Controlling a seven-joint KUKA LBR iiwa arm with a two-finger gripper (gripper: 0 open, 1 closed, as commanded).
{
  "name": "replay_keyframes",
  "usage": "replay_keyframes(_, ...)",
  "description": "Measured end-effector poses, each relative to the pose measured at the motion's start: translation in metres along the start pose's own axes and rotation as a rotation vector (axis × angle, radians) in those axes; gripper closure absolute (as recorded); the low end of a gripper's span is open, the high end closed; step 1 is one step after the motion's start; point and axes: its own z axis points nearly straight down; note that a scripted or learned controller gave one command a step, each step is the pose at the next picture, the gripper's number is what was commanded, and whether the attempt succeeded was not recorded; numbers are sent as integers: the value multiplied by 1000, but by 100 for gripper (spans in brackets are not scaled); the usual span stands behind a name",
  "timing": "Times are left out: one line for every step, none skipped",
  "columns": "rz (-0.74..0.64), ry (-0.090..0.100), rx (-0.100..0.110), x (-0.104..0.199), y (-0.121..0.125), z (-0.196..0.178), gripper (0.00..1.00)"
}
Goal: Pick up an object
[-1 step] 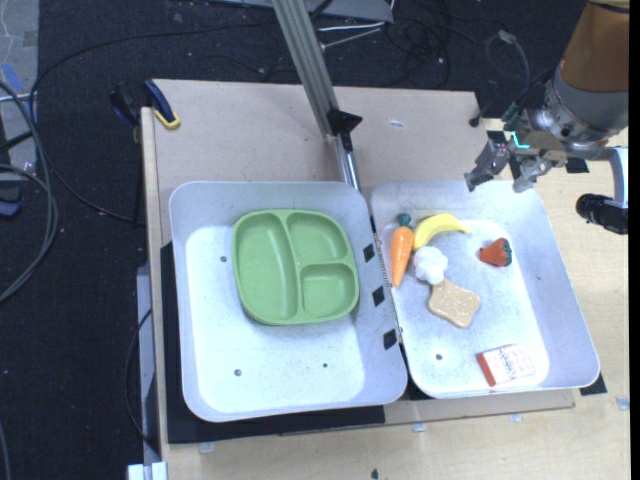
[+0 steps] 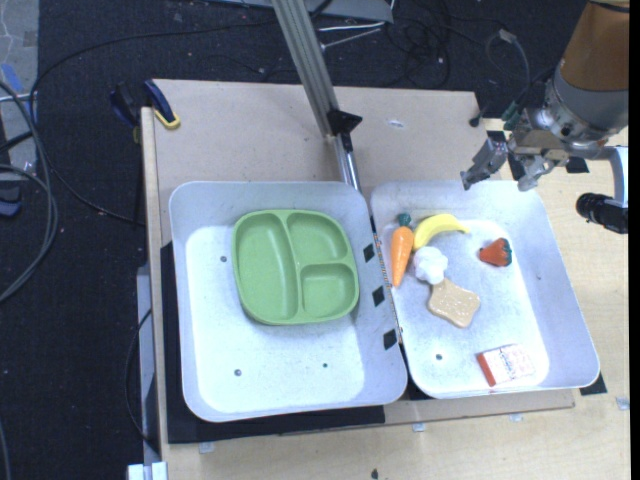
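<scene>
Gripper: we see the gripper [image 2: 502, 165] at the upper right of the frame, hanging over the far rim of the right bin [image 2: 560, 298]; its fingers look spread and released, with nothing between them.
Why there: we judge it is poised above the bin, ready to come down on one of the things below.
Likely target: the red piece [image 2: 495, 253], in the upper right part of the right bin, lies nearest below the gripper; we read it as a small toy fruit with a dark tip.
Neighbours: the banana [image 2: 438, 229], carrot [image 2: 400, 253], white lump [image 2: 431, 263] and bread slice [image 2: 453, 304] crowd together at the bin's upper left, harder to take singly.
Lower corner: a small red-and-white box [image 2: 508, 365] lies alone.
Left bin: the left bin [image 2: 200, 368] holds a green divided plate [image 2: 296, 266].
</scene>
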Motion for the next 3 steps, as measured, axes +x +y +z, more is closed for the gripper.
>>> replay_keyframes(1, 0, 3, -3, 7, 60, 0)
replay_keyframes(1, 1, 4, 1, 2, 105, 0)
replay_keyframes(1, 1, 5, 7, -7, 156, 0)
